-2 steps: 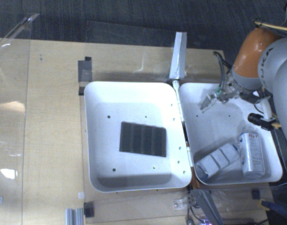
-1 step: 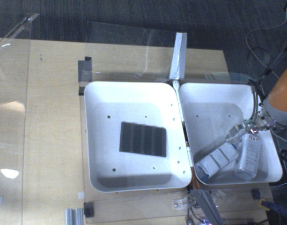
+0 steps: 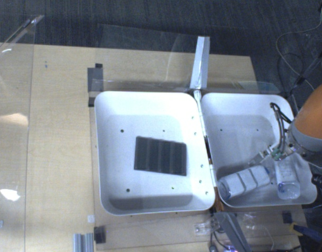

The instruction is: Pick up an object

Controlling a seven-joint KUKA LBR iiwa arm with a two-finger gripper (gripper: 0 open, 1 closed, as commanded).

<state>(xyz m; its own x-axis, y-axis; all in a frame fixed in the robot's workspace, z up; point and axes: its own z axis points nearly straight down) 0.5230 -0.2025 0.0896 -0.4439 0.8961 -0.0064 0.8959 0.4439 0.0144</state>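
Near edge, right bin [image 3: 239, 109]: a clear plastic bottle [image 3: 287, 180] lies by the front-right corner, and just beside it on the left a pale grey ribbed pack or carton [image 3: 245, 181] lies at a slant against the front wall. Which of these is the target I can't say; both are candidates

Gripper [image 3: 273, 154] sits low over this bin, just above the two items, arm [image 3: 313, 119] coming in from the right. It is small and blurred here — can't tell whether it is spread, closed, or pinching anything

Risks, as I judge them: the bottle is round and clear, likely to roll or squirt out of a pinch; both items crowd the wall and corner, so a finger could land on the rim or jam between the two; a descent between them may nudge both and grip neither

Left bin [image 3: 113, 109]: one dark ribbed rectangular pad [image 3: 161, 155], flat near the middle, well apart from the gripper

Far side: wooden bench [image 3: 55, 140] and a clear upright divider [image 3: 200, 62] where the bins meet
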